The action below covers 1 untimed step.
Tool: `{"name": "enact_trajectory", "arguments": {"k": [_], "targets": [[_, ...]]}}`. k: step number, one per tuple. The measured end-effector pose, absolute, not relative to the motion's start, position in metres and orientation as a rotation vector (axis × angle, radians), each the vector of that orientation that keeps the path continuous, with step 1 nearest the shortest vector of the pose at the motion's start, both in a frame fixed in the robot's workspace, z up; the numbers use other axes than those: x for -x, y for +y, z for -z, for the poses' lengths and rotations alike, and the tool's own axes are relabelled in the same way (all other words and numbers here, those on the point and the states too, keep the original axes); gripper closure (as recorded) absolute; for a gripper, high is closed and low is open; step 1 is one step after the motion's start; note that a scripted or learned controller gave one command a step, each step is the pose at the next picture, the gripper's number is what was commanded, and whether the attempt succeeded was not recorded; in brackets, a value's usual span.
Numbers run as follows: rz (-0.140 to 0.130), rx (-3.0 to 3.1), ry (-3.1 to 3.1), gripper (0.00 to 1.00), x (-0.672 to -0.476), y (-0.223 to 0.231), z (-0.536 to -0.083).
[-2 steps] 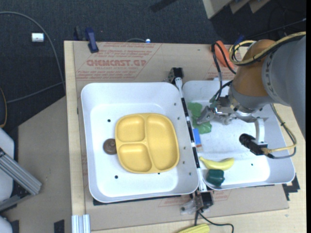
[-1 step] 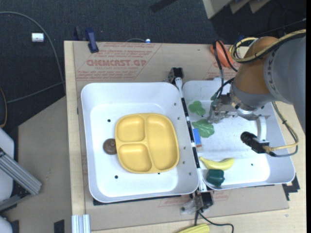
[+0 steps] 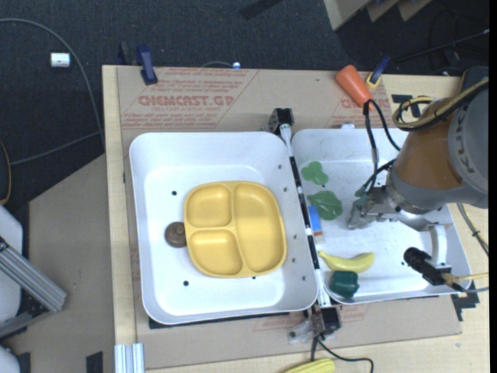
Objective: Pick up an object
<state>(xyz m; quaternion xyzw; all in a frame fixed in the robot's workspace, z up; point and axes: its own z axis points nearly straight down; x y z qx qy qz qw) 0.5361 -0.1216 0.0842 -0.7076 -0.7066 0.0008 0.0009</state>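
The curved yellow plastic banana [image 3: 347, 261] lies near the front left corner of the right white bin [image 3: 373, 148], just above a dark green round toy [image 3: 343, 284]. The tool [image 3: 359, 216] hovers nearby; its opening cannot be told.

The grey arm [image 3: 458, 146] reaches in from the right, orange band above the wrist. Its gripper [image 3: 362, 213] points down and leftward, seemingly low.
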Motion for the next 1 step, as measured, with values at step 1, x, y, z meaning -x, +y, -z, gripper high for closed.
{"name": "enact_trajectory", "arguments": {"k": [1], "targets": [[0.007,2.220,-2.227,1.00,-0.6110,-0.0588,-0.1867]]}}
